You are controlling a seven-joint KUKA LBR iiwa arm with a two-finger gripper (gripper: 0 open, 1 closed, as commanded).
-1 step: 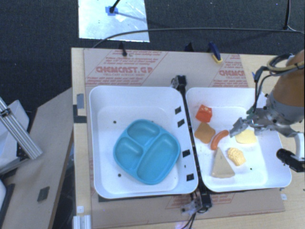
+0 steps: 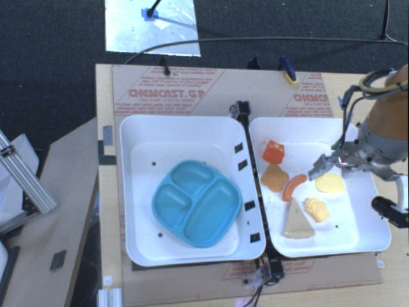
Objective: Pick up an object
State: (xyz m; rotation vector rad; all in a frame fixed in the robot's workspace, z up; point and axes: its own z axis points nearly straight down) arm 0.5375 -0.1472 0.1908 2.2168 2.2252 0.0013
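Camera view: the gripper (image 2: 321, 167) hangs over the right bin (image 2: 377, 235), just above the pale yellow round piece (image 2: 330, 183); whether it is released or clenched cannot be told, and nothing shows between its tips. Relative to that yellow piece, the red sausage (image 2: 294, 186) lies just left, the orange cube (image 2: 273, 152) up-left, the corn cob (image 2: 316, 209) just below

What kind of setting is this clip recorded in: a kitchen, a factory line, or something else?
Most likely a robotics lab bench for grasping trials, not a kitchen. Two white bins sit on a board, one holding a blue divided plate, the other toy food such as a red block, with the arm's pincer over them.
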